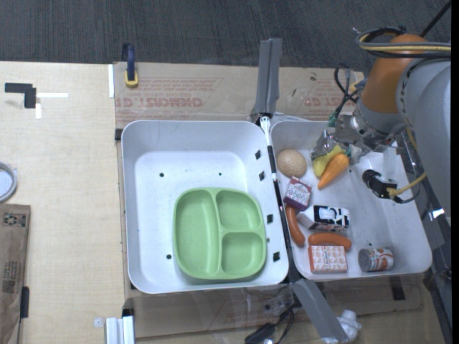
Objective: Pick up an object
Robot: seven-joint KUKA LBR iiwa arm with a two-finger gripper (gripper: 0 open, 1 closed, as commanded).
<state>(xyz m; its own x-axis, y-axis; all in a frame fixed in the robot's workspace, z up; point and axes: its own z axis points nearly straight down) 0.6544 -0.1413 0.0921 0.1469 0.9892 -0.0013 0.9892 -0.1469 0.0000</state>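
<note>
The gripper (331, 143) is low in the right bin (409, 242), far side, just above the carrot (333, 170) and banana (320, 165). How its pincer stands, I cannot tell.

A robotics lab: plywood bench (57, 192), two white bins (136, 192), clamp (129, 67), loose cables (265, 330), dark carpet (179, 13).
</note>
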